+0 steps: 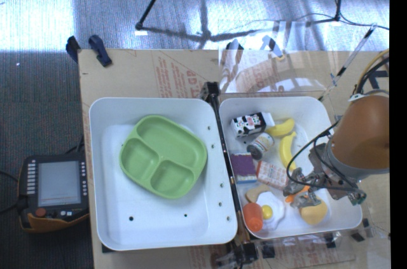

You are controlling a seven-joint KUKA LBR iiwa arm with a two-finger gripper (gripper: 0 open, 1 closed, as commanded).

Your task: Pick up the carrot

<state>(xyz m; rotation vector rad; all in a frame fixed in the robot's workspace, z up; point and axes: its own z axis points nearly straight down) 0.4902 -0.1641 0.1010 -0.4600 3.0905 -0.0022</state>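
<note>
The gripper [304, 193] hangs low in the right bin [318, 110], near that bin's front right part, with the arm [364, 134] reaching in from the right. A small orange sliver, which looks like the carrot [289, 199], shows just at the gripper's left side, touching or nearly touching the metal there. Most of it is hidden under the gripper, so its shape and length cannot be judged; what shows is bright orange and narrow. Whether the fingers are open or closed on it cannot be told from this view.

Around it the right bin is crowded. A fried egg [270, 205] lies just left of the carrot, with an orange-red round thing [254, 215] further left at the bin's front. A yellow wedge [314, 213] sits just right of the gripper. Behind the gripper lie a small printed box [271, 174], a purple block [243, 167], a can [260, 145], a banana [287, 150] and a black-and-white carton [248, 124].

The left bin [108, 223] holds a green divided plate [163, 156], well apart from the carrot. Both bins stand on the worktop [146, 74], and a handheld control panel [55, 190] lies on the floor to the left.
</note>
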